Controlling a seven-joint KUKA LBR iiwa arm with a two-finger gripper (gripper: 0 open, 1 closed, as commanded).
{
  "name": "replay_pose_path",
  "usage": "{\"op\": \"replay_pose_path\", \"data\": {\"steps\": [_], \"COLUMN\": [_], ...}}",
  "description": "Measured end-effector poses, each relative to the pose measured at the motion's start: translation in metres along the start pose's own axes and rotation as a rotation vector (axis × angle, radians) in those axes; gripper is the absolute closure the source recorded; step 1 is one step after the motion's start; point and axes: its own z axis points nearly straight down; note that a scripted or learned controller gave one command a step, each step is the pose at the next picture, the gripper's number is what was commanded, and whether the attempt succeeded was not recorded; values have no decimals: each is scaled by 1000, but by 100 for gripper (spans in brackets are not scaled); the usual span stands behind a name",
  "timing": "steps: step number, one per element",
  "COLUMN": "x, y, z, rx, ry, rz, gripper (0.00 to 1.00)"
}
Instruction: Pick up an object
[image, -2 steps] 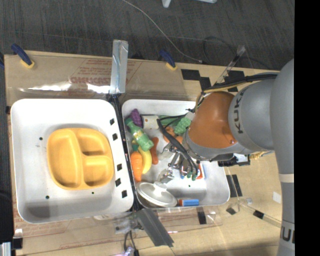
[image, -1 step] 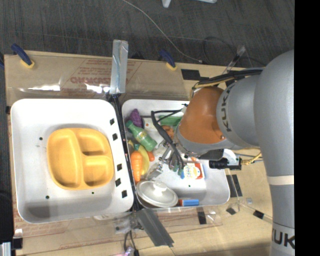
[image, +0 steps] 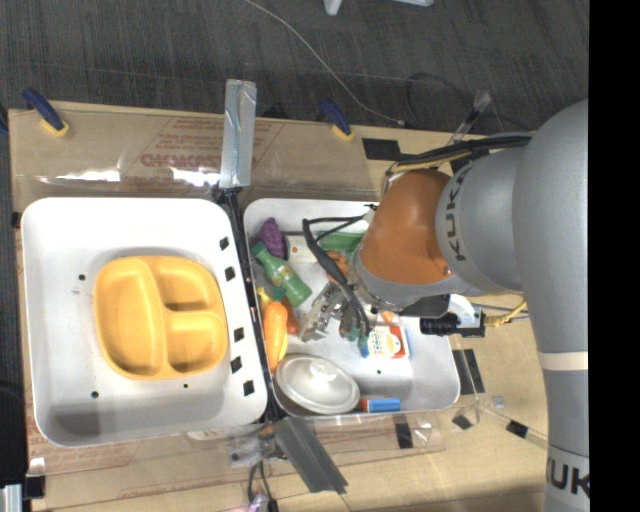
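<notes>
Overhead view of the two bins, with the arm (image: 480, 240) reaching into the right bin (image: 436, 372). The pincer (image: 335, 312) hangs low among the clutter of that bin. Its metal parts blend with the items around it, so whether it is spread or closed cannot be told, and nothing can be seen gripped in it. On this evidence the pick appears not yet done: the descent into the bin is made, but the grasp and lift seem to remain.

Candidate objects lie close around the pincer. A carrot (image: 275, 333) stands just to its left, and a green bottle (image: 283, 279) lies up and to the left, with a purple item (image: 272, 238) beyond that. A round metal lid (image: 317, 384) sits just below the pincer, a small carton (image: 386, 342) just to its right, and a blue-and-orange item (image: 381, 405) lower right, near the bin's wall. Which of these is the target cannot be told.

The left bin (image: 45, 300), well to the left of the pincer, holds a yellow divided tray (image: 160, 315).

The orange wrist band and grey links cover the upper right part of the right bin, so anything beneath them is hidden. A green thing (image: 343, 241) at the band's edge is partly covered. Black cables cross the area above the pincer and confuse its outline.
</notes>
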Motion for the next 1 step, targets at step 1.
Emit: {"op": "replay_pose_path", "data": {"steps": [1], "x": [-100], "y": [14], "z": [-142], "rx": [-5], "ry": [-15], "rz": [-8], "gripper": [100]}}
